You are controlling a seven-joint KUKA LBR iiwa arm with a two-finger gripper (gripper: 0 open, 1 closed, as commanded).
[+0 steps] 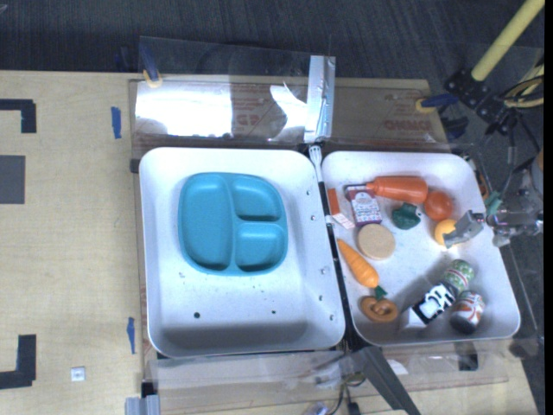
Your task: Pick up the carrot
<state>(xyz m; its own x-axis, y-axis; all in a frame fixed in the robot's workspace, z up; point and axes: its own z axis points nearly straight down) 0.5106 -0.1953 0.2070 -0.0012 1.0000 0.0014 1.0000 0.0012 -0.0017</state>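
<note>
In the right-hand shallow white bin [488,271], a jumble of toy food, probably scattered loose so as to make picking a test. Near its left wall, the small orange tapered carrot with a green stub [359,264], lying flat and slanted, thin end up toward the divider, touching or all but touching the round beige disc [377,241] at its upper right. Just below, an orange pumpkin-like slice [378,308]; further up, a purple-and-white carton [365,206], a long orange bottle-shaped piece [397,187], a red tomato [438,204] and a green lump [406,217]. Toward the lower right corner, a black-and-white block [435,301] and two little cans. In the left-hand white bin [164,232], a blue sectioned plastic plate [232,221] and nothing else to be made out. Over the right rim, the grey two-finger gripper [473,223], well apart from the carrot, with nothing visibly in its grasp; too small and blurred to tell whether open or closed. Judged from this: approach not yet made.
</note>
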